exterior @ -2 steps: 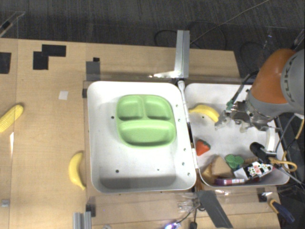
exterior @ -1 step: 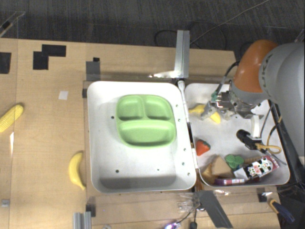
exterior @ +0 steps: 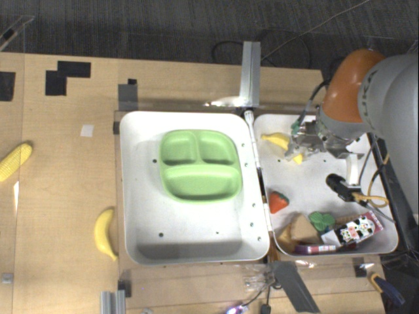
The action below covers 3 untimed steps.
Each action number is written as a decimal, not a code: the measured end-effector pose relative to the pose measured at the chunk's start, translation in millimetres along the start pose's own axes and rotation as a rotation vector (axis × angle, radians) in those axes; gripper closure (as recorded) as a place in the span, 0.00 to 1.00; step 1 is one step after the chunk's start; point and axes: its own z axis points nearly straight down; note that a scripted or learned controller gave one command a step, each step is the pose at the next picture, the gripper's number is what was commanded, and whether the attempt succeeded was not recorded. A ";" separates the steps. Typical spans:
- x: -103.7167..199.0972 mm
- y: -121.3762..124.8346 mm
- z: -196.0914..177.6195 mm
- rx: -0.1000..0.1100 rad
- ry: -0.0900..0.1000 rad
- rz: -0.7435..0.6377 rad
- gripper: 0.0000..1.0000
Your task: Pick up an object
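From the camera view above the bench, the arm (exterior: pixel 383 90) reaches in from the right and its gripper (exterior: pixel 308 138) hangs low over the far part of the right bin (exterior: pixel 314 195), just beside a small yellow banana-shaped piece (exterior: pixel 277 140); a second yellow bit (exterior: pixel 296 157) lies right under the gripper, and whether it belongs to the same piece cannot be told. Whether the gripper holds anything cannot be made out at this slant, so the grasp counts as not yet proven.

The likely target is that yellow piece; it lies near the bin's far left corner, close to the wall shared with the left bin (exterior: pixel 134 195); its long axis runs roughly left to right across the view, dipping slightly toward the right, with the right end nearest the gripper.

To do the step well, the gripper should close across the short width of the piece, not along its length; it should settle over the middle rather than the tip, since a curved, smooth toy may squirt out sideways; the nearby wall leaves little room on the left.

Elsewhere, a green divided plate (exterior: pixel 200 164) sits in the left bin; a red strawberry-like toy (exterior: pixel 278 202), a green item (exterior: pixel 321 220) and a patterned box (exterior: pixel 357 230) crowd the right bin's near edge; a banana (exterior: pixel 105 233) lies on the bench.
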 end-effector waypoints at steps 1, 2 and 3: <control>60.9 -8.9 -130.6 0.012 -0.001 -0.008 1.00; 16.0 -57.8 -238.1 0.013 -0.001 -0.275 1.00; 58.7 -26.3 -156.1 0.016 0.000 -0.212 1.00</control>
